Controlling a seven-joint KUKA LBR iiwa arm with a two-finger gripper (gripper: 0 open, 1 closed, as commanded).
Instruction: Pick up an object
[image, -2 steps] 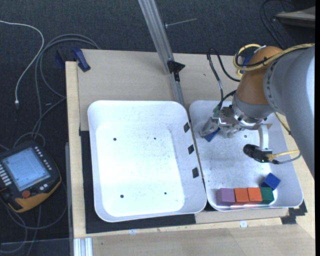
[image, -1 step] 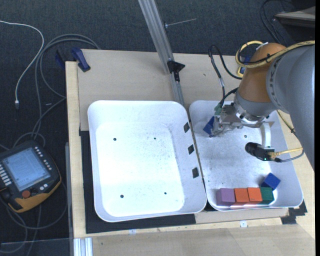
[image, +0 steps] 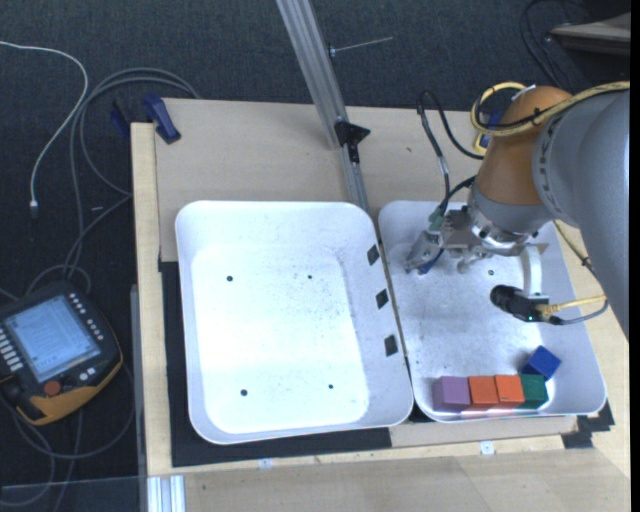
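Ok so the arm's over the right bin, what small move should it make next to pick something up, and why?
Probably shift the end effector toward the near edge of the right bin. It sits over the bin's bare far end, while the purple block, orange block, green block and blue block cluster along the near wall.

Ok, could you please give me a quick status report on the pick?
Gripper low over right white bin, far end. Purple, orange, green, blue blocks untouched at near wall. Nothing between.

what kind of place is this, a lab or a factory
Most likely a robotics lab: a robot arm over two white bins on a wooden bench, a teach pendant and loose cables on the carpet.
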